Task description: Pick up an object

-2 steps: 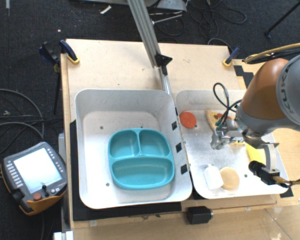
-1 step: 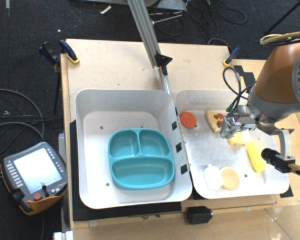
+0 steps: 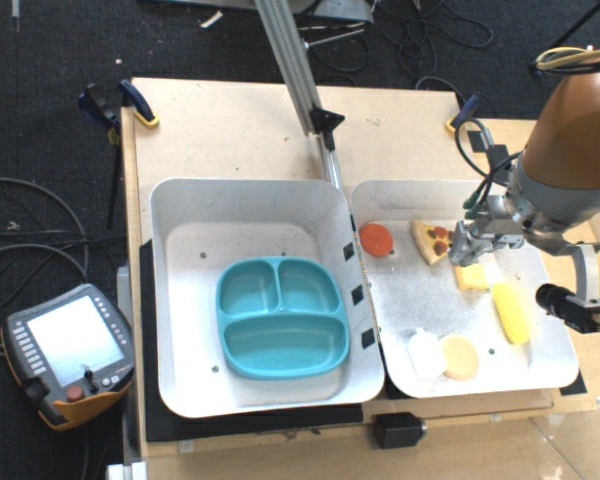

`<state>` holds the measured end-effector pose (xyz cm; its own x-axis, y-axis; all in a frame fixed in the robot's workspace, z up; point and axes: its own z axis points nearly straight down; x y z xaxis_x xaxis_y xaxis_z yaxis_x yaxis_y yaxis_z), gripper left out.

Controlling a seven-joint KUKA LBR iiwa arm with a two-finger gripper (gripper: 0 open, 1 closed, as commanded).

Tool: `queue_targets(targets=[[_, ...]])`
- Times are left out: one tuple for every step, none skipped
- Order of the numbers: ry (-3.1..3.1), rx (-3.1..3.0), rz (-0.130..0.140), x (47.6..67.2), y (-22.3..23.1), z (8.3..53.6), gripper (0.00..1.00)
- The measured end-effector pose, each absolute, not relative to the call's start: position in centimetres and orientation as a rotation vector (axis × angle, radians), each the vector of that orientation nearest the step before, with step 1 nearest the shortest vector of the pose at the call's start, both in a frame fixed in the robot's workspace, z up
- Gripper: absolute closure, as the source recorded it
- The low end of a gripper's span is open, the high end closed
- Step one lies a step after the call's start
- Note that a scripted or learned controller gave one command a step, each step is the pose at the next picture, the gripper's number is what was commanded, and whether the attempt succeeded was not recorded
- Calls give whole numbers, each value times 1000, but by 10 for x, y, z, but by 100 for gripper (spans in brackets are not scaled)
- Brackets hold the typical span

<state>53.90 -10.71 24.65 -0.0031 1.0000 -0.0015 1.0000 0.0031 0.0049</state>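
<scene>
In the right bin [image 3: 540, 373] lie a red tomato-like ball [image 3: 377, 239], a pizza slice [image 3: 431, 239], a pale yellow block [image 3: 471, 277], a yellow corn-like piece [image 3: 512, 313], a white round piece [image 3: 423, 352] and a yellow round piece [image 3: 461, 357]. My gripper [image 3: 467, 250] hangs low over the bin's back part, between the pizza slice and the pale yellow block, close above both. The wrist hides the fingertips.
The left bin [image 3: 180, 268] holds a teal divided plate [image 3: 279, 316]. A grey metal pole [image 3: 290, 53] slants down to the bins' shared wall. Clamps [image 3: 140, 103] sit at the bench's back corners. A teach pendant [image 3: 65, 353] lies left of the bench.
</scene>
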Motion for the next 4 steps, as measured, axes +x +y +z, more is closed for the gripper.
queue_targets(targets=[[2230, 2212, 4, 547, -54, 255, 100], [2232, 2212, 2, 548, 1, 257, 100], [2231, 2212, 4, 558, 55, 261, 100], [2230, 2213, 0, 562, 98, 250, 100]])
